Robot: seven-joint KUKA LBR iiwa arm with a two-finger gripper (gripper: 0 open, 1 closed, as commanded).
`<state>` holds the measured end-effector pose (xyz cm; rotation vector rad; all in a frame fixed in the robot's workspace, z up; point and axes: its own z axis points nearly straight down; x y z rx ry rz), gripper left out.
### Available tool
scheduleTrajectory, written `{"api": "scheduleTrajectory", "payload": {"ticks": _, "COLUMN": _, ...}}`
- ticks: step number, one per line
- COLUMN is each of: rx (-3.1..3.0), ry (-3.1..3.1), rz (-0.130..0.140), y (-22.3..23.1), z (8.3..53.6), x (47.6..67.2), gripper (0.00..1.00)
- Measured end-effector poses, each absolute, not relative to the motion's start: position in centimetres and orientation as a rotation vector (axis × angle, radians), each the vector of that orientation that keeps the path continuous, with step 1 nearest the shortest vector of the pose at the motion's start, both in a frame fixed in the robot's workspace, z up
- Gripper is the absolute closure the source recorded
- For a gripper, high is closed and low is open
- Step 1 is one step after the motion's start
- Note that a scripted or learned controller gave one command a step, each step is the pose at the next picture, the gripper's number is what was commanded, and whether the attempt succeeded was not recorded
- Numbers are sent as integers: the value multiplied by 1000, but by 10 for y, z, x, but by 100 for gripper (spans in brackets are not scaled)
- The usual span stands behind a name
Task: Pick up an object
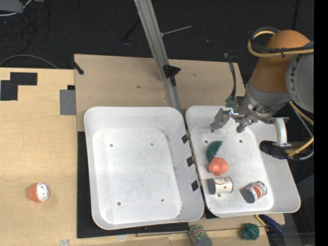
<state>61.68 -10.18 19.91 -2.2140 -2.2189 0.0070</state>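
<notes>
While end effector [230,121] hovers spread, green piece [214,148], red ball [218,165] below

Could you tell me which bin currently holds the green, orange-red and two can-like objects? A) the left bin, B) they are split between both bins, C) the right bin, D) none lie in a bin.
C: the green object, orange-red object and two cans all lie in the right bin, below the gripper.

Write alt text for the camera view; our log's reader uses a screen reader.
A grey-and-orange robot arm's two-finger gripper, fingers spread and holding nothing, hovers over the right white bin, just above a dark green object, a red-orange ball and two small cans. The left white bin sits alongside.
</notes>
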Motion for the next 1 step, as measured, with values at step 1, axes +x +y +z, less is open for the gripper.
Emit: {"api": "scheduleTrajectory", "payload": {"ticks": 1, "rx": -2219, "ry": -2221, "rz": 2, "y": -102, "z": 202, "x": 618, "gripper": 0}}
